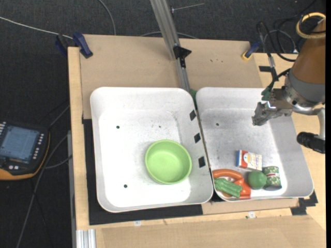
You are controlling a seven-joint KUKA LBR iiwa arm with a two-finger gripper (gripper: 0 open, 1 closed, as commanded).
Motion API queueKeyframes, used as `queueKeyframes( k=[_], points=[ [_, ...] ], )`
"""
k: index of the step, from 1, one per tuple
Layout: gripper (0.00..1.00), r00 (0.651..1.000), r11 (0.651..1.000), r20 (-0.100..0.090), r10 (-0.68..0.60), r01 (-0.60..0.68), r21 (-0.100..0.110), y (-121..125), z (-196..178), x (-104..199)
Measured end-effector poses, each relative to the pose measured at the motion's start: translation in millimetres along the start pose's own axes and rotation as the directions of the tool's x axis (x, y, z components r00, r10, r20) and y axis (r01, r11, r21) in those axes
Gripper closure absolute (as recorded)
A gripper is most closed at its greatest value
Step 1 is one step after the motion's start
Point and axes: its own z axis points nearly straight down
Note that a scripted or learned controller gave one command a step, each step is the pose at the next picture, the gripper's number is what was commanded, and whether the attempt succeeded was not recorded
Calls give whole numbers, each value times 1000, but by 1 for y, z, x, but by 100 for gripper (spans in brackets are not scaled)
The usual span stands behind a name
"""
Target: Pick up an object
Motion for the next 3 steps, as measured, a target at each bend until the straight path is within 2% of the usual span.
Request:
queueKeyframes(
  k=[1,2,3],
  points=[
    [100,1000,1000,0,0,0,0,1,-53,0],
    [100,1000,1000,-2,-4,4,6,18,-37,51],
    [100,1000,1000,-2,-5,5,5,29,-39,109]
  ],
)
